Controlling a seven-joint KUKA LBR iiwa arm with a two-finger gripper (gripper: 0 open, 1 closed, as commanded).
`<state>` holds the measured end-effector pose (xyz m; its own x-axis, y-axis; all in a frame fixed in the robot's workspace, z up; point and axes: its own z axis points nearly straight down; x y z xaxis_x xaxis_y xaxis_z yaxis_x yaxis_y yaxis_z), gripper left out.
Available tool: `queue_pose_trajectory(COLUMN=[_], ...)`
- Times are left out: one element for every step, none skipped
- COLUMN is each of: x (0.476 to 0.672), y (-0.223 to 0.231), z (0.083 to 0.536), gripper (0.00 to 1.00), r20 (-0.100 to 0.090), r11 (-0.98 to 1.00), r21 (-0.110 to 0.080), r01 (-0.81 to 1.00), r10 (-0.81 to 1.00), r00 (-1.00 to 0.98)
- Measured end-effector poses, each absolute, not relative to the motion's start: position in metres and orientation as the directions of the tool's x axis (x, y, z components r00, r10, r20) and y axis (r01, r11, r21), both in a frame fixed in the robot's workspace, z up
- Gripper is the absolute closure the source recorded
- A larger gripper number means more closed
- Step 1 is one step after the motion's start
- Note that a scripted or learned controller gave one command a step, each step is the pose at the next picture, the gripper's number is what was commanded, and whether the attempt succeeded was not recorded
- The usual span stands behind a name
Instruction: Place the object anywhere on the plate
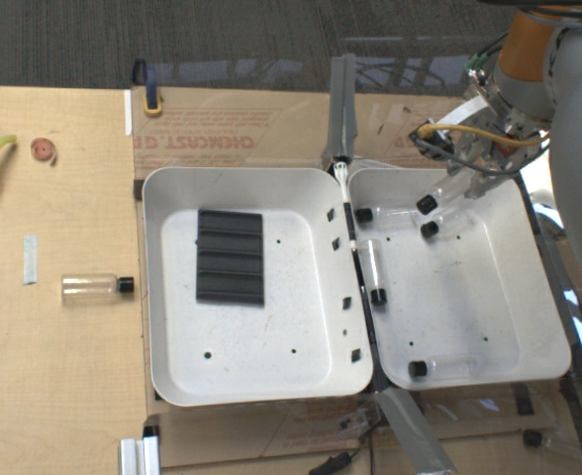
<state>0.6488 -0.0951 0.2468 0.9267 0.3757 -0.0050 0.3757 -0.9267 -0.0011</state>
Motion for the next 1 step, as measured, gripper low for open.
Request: queue_pose_trajectory(x=[0.6106], y=[-0.0181], z=[0.1892], gripper=[1.0], r20=[-0.007], r11=[-0.878], r21=[-0.003], r01=[0.479], r10=[0.479], r00=[0.878])
